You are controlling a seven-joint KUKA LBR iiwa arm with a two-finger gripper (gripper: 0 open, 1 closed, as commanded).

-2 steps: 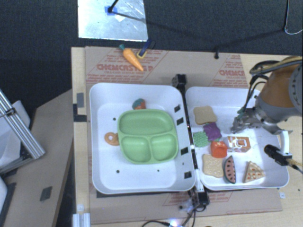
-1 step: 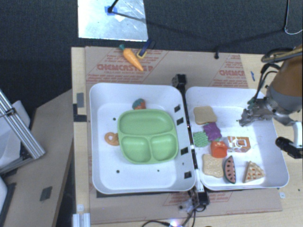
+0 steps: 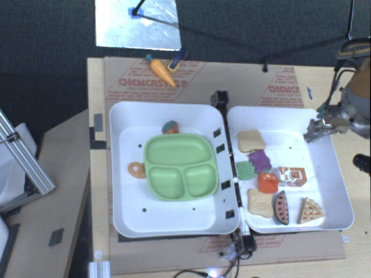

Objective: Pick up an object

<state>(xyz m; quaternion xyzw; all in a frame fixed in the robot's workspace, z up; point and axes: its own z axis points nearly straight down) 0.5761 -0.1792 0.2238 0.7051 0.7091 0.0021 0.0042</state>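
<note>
Hand (image 3: 316,129) at the upper right rim of the right bin (image 3: 342,178), its opening impossible to tell, nothing visibly held, toy foods (image 3: 268,181) well apart below

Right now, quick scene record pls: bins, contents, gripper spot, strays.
left bin: green divided plate, pretzel, small round toy
right bin: bread slice, purple grapes, green piece, red block, watermelon slice, pizza slice, cracker, orange-white piece
gripper: over right bin's upper right rim, holding nothing visible
outside bins: toy carrot on the bench behind the left bin
</note>
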